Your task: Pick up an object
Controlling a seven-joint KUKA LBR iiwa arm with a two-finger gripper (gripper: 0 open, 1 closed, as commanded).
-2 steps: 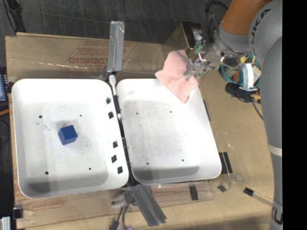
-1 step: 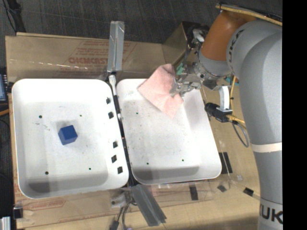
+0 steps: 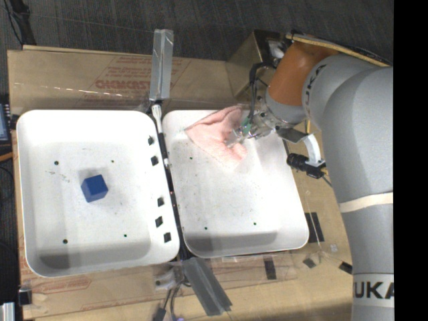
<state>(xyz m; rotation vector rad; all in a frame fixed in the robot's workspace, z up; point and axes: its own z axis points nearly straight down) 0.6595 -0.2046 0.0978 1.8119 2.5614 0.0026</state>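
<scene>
Two shallow white bins sit side by side on a brown cardboard-covered worktop (image 3: 80, 79), seen from above at a slant. Largest in view is the grey robot arm (image 3: 354, 132), which fills the right side and reaches in toward the upper part of the right bin (image 3: 267, 206); an orange band (image 3: 294, 72) wraps it above the wrist. Its pincer (image 3: 244, 131) is down at the top edge of the right bin, directly over a pink cloth (image 3: 217, 136). Whether the pincer is apart, together or clamped on the cloth cannot be told, because the wrist and the cloth's folds hide the tips.

The pink cloth lies crumpled in the upper part of the right bin, close to the back wall and running toward the bin's upper left corner. Below it the right bin's floor is bare white with faint dark specks, leaving open room toward the near wall and both lower corners.

The left bin (image 3: 40, 179) holds a small blue cube (image 3: 95, 187), left of centre and well apart from all four walls, with open floor on every side. A dark divider (image 3: 164, 179) with black clips runs between the two bins, and a grey metal bar (image 3: 160, 62) stands above its far end. Beyond the worktop is dark grey carpet (image 3: 134, 5)
</scene>
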